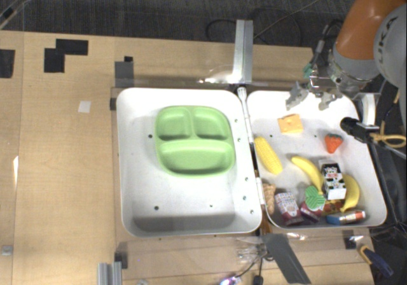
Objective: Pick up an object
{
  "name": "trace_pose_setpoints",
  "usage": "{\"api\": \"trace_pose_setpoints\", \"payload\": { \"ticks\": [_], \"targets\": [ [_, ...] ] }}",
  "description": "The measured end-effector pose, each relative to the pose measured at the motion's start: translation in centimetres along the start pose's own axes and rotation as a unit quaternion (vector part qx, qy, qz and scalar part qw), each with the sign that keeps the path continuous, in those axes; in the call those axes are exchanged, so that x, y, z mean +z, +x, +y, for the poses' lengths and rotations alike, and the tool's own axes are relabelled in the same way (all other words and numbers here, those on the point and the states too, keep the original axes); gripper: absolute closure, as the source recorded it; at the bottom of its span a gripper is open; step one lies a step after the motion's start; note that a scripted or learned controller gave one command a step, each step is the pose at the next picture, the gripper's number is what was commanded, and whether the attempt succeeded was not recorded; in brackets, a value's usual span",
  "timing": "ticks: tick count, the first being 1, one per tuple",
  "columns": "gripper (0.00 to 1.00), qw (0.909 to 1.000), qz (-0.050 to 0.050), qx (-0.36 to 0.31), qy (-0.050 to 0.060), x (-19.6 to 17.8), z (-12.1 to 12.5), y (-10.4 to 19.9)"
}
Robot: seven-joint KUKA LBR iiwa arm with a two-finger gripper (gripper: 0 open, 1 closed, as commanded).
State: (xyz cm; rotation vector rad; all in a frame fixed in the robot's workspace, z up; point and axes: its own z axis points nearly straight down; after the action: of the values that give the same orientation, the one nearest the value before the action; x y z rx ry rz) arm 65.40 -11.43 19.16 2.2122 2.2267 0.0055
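The cheese wedge [290, 124] lies flat in the upper part of the right bin [375, 175], apart from the corn cob [268, 154] below it and the strawberry [334, 143] to its right. The gripper [311, 95] hangs just above and slightly right of the wedge in the view, fingers spread apart and holding nothing. Judged from this, the coming move is a short descent toward the lower left. The left bin [137, 169] holds a green tray [193, 139].
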Motion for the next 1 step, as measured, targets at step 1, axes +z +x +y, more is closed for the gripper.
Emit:
{"api": "trace_pose_setpoints", "payload": {
  "ticks": [1],
  "targets": [
    [0.00, 0.9991, 0.000, -0.042, -0.002, 9.43, 0.61, -0.13]
  ]
}}
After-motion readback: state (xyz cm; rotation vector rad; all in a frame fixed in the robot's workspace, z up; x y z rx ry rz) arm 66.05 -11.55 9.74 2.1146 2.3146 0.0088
